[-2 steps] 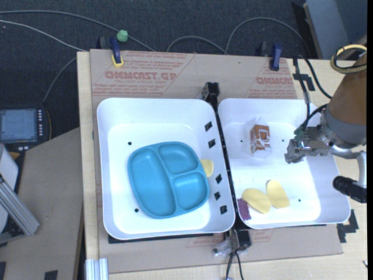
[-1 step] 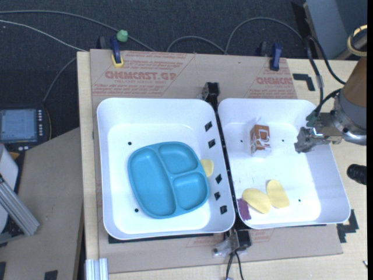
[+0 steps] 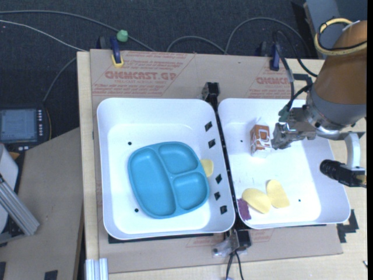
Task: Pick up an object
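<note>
A small brown and white carton (image 3: 260, 139) stands in the right bin (image 3: 332, 212), near its middle back. My gripper (image 3: 282, 136) hangs just to the right of the carton, close beside it or touching it. Two pale yellow pieces (image 3: 256, 200) (image 3: 278, 193) lie side by side toward the bin's front, and a small purple piece (image 3: 243, 209) sits at the front left corner. The grey arm with its orange band (image 3: 344, 57) comes in from the upper right.
The left bin (image 3: 111, 156) holds a blue divided plate (image 3: 169, 178) with a small yellow item (image 3: 207, 168) at its right edge. A black clip-lined divider (image 3: 217, 156) separates the bins. Cables run behind the bench.
</note>
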